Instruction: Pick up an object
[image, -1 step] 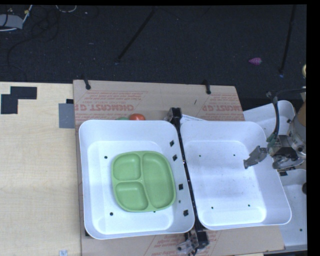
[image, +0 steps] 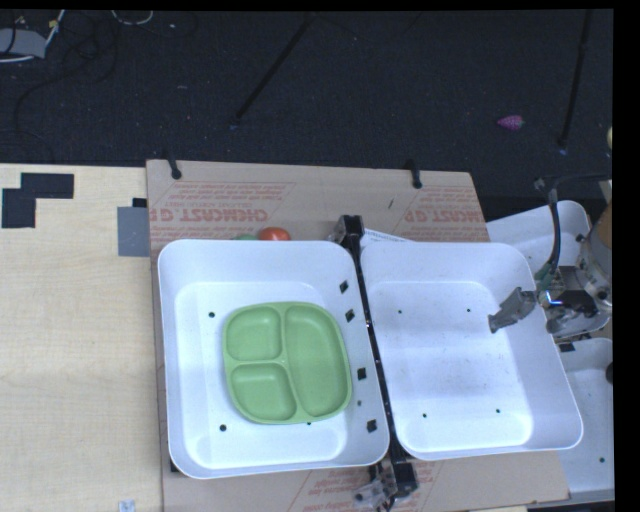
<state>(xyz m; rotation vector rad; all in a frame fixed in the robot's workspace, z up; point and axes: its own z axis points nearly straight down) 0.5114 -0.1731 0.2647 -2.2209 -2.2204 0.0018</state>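
While the green divided plate (image: 287, 362) lies flat in the middle of the left bin (image: 190, 270), the gripper (image: 512, 310) hangs over the right bin (image: 450, 440) near its right edge, holding nothing. An orange object (image: 274, 235) peeks out behind the left bin's far rim.

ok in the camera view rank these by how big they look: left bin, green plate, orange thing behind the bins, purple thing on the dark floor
1. left bin, largest
2. green divided plate, lying inside that bin
3. orange object, partly hidden by the bin's far rim
4. purple object

The last two look close in size; the purple one lies farther from the camera, so their order is unsure.
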